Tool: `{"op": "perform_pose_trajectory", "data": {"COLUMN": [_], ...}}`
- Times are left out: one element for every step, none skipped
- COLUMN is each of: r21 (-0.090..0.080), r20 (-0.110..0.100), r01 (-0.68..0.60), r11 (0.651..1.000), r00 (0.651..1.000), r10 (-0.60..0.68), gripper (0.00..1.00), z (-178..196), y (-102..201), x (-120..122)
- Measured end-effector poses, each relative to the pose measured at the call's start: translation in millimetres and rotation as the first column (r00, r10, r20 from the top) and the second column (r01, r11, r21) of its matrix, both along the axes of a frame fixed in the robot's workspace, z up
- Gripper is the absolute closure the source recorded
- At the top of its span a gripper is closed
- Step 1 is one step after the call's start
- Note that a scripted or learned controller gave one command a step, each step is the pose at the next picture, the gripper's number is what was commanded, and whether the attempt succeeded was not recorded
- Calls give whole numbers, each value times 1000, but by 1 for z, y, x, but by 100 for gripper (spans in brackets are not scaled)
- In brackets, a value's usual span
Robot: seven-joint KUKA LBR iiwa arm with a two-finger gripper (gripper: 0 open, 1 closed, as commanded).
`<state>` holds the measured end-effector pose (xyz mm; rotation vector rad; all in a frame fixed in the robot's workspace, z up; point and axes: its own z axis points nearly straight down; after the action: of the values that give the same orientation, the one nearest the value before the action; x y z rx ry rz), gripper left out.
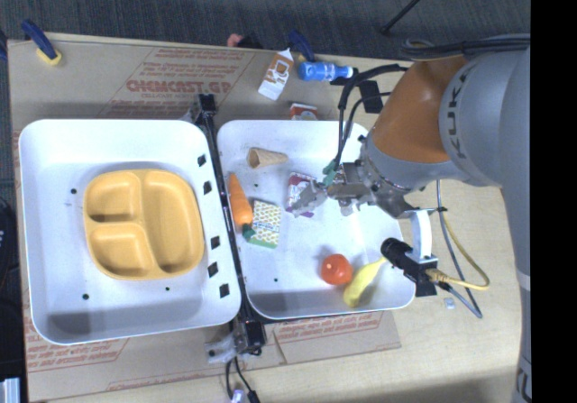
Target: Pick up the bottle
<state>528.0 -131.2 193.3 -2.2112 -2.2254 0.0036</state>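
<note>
A small blue bottle (323, 72) with a pale cap lies on its side on the cardboard behind the right bin (297, 297), outside it. My gripper (330, 188) hangs low over the middle of the right bin, well in front of the bottle. Its tip is right beside a crumpled silver and pink packet (301, 193); whether it touches the packet is unclear. The grey and orange arm hides the bin's right side.
The right bin also holds a cone (267, 157), a carrot (239, 201), a patterned green block (264, 223), a tomato (336, 269) and a banana (361, 282). A yellow divided tray (144, 223) sits in the left bin. A small carton (276, 75) lies near the bottle.
</note>
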Motion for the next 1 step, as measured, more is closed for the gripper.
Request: {"op": "perform_pose_trajectory", "data": {"r21": [1], "r20": [-2], "r01": [-5], "r11": [1000], "r00": [1000], "r10": [5], "gripper": [100], "z": [10], "y": [0], "x": [0]}}
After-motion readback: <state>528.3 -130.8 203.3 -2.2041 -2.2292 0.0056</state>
